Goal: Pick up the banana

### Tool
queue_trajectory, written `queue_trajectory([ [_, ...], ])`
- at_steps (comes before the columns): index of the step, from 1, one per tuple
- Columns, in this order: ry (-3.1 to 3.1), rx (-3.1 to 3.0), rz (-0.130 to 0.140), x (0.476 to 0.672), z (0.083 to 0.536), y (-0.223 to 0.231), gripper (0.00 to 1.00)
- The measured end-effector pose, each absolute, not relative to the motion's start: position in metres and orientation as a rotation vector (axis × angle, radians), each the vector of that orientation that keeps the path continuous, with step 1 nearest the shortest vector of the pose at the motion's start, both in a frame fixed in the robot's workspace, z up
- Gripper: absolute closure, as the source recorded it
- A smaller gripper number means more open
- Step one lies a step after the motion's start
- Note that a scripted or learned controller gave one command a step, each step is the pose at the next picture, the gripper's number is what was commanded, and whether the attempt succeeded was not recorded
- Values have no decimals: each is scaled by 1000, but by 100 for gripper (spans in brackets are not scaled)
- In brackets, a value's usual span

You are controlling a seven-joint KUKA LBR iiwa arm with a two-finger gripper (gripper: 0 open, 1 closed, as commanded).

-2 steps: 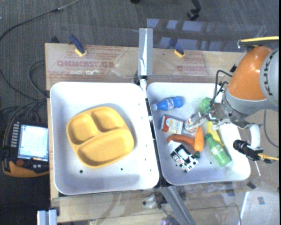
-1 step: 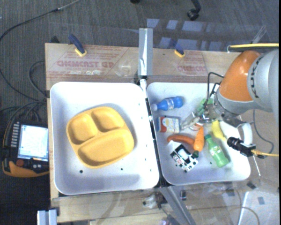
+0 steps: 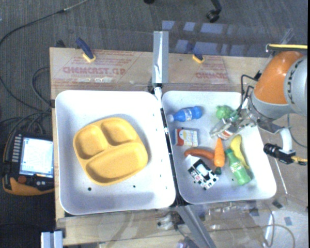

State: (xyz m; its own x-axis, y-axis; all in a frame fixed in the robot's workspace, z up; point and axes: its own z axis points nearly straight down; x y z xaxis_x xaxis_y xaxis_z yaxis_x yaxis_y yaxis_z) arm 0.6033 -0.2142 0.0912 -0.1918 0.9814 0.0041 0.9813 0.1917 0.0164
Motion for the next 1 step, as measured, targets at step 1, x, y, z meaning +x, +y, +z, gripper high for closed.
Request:
queue_trajectory([
  [1,2462,1933,25,528,93,-216,0],
])
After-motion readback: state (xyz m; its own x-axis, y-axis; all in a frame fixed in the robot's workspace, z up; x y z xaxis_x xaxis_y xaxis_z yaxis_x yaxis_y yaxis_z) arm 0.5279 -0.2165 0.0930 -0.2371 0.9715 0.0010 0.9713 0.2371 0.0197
